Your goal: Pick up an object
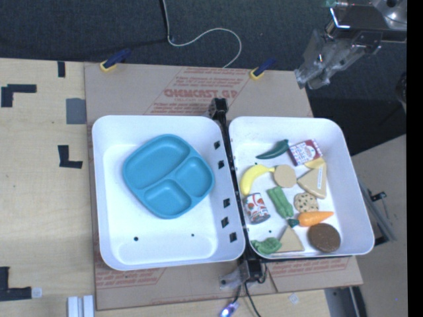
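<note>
The hand hangs above the counter, beyond the far right corner of the right bin and well apart from everything in it; whether it is open or closed cannot be told. Inside the right bin lie the small toy foods. A yellow banana sits near the wall shared with the left bin, with a dark green pepper behind it and a red carton beside that. A round biscuit, a cheese wedge and a cookie lie mid-bin. An orange carrot and a brown disc lie toward the bin's near edge. The left bin holds a blue divided tray
</note>
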`<action>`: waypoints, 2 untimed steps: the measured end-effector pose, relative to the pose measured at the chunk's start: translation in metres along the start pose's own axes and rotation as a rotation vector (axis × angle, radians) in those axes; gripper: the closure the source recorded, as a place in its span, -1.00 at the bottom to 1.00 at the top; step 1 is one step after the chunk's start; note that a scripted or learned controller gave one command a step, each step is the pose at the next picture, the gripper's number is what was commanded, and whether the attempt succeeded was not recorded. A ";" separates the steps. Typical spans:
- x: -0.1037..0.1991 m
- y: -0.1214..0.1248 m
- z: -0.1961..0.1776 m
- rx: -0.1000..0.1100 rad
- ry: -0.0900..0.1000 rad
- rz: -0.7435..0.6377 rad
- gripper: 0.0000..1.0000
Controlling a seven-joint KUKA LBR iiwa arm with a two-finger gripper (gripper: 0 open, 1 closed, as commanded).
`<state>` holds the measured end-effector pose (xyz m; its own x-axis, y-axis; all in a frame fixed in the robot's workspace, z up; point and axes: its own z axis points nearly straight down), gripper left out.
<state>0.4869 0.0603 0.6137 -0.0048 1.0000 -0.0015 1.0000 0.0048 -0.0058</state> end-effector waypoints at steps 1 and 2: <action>0.000 0.000 -0.010 0.001 0.000 0.000 1.00; 0.000 0.001 -0.020 0.001 -0.001 0.001 1.00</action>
<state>0.4878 0.0600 0.6333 -0.0041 1.0000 -0.0021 1.0000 0.0041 -0.0073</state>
